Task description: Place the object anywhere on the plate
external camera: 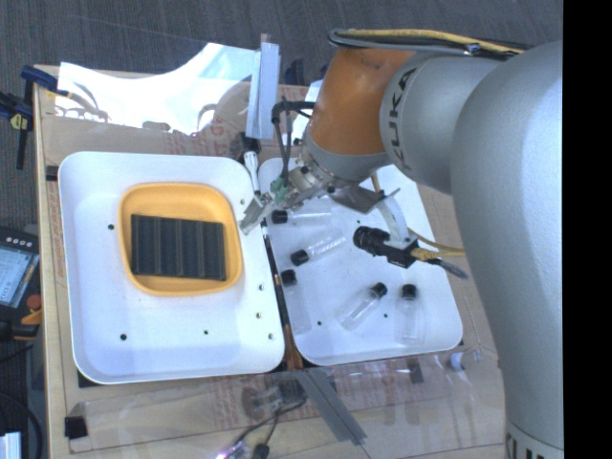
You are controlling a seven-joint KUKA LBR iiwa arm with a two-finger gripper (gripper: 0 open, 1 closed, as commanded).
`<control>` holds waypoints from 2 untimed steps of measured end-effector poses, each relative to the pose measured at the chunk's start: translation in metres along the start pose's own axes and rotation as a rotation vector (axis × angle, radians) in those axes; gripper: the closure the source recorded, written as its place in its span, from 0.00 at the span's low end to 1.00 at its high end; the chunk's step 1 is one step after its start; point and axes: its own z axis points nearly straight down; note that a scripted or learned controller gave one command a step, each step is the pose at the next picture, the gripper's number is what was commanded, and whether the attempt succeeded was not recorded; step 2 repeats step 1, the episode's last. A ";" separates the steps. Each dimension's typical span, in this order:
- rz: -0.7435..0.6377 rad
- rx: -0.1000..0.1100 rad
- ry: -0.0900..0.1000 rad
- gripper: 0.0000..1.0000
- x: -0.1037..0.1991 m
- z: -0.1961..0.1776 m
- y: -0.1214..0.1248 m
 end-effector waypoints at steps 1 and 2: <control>-0.318 -0.006 -0.004 0.00 0.054 -0.001 0.045; -0.318 -0.006 -0.004 0.00 0.054 -0.001 0.045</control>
